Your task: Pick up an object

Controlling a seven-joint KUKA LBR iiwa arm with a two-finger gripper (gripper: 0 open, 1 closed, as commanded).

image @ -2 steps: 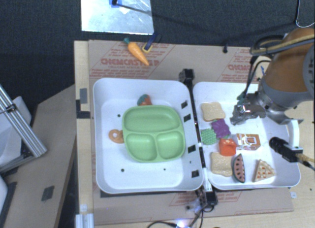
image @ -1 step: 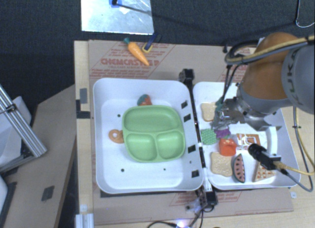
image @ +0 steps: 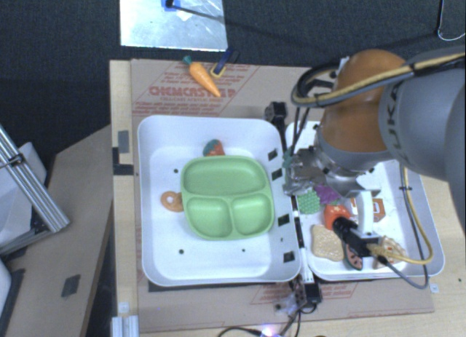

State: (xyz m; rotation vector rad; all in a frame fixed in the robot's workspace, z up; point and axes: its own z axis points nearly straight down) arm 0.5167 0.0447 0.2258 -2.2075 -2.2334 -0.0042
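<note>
Left bin point(image: 156, 255): holds a green tray point(image: 226, 197), a small brown ring point(image: 172, 201) at its left and a red-green piece point(image: 213, 147) behind it; none touched.
Surface point(image: 240, 84): a toy carrot point(image: 204, 78) lies behind the bins.
Right bin point(image: 429, 252): toy foods crowd its near left part: green piece point(image: 308, 201), purple piece point(image: 328, 195), red piece point(image: 336, 214), tan slab point(image: 327, 243).
Pincer point(image: 304, 180): low over the green piece; released or clenched, I cannot tell.
Progress: judged early; nothing visibly lifted, grasp and raise remain.
</note>
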